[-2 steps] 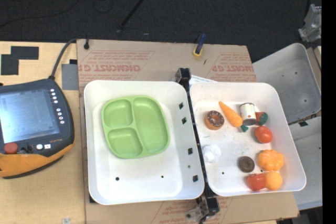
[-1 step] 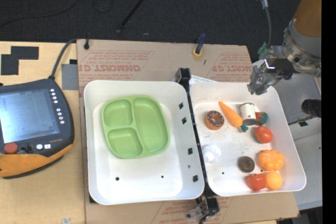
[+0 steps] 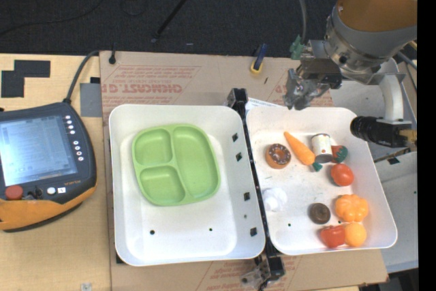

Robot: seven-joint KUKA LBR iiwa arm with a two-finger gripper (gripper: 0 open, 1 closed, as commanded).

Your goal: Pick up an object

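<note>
Nothing picked yet: gripper [image 3: 298, 103] hovers at 12 o'clock over the right bin [image 3: 381, 228], finger state unreadable, carrot [image 3: 298, 146] and donut [image 3: 278, 155] lying just below at 6 o'clock, untouched.

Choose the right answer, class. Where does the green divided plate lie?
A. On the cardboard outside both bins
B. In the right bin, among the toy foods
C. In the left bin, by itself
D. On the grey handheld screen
C: the green divided plate lies flat in the left bin, while the carrot, doughnut and other toy foods lie in the right bin.
</note>
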